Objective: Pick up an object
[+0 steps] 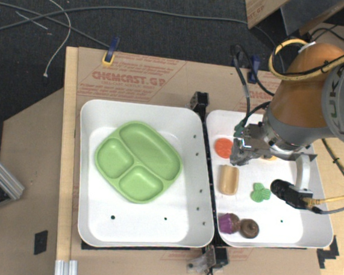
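Glossy green plastic tray [137,161], smooth white bins [94,132], seemingly plastic.

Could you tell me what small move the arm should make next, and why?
Probably a short descent. The gripper hangs in the right bin between the orange piece and the tan piece, with nothing visibly held. Shifting slightly toward the tan piece first would likely centre it for a pick.

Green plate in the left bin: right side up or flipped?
Right side up. The green plate lies flat in the left bin, and its three compartments show as hollows facing the camera.
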`<state>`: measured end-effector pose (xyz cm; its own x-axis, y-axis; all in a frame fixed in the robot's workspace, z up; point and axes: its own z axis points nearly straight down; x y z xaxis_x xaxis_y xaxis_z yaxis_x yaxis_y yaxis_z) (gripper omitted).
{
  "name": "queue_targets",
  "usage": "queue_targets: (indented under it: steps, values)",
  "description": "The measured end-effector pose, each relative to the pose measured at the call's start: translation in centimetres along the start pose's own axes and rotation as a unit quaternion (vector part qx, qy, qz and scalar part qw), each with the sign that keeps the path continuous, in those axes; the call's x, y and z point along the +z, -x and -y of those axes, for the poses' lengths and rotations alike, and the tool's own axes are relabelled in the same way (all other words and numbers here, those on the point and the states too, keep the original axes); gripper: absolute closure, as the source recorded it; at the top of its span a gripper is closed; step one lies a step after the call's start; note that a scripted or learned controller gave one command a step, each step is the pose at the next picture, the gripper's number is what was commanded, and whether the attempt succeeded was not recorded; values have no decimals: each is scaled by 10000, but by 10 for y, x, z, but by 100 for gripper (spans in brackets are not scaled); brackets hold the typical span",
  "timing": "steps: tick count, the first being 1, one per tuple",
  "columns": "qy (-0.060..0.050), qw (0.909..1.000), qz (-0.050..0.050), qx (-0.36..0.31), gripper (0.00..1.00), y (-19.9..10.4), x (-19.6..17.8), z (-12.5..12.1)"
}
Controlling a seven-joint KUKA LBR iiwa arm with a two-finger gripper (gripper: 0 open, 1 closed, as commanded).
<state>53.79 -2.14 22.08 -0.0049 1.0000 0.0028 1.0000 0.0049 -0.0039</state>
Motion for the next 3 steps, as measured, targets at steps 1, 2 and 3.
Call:
queue_targets:
  steps: [1,2,3]
  values:
    - [2,10000,-3,-3,100,-46,-5,15]
    - [2,10000,0,-1,100,-89,-2,18]
    - [5,10000,8,21,0,-87,-2,18]
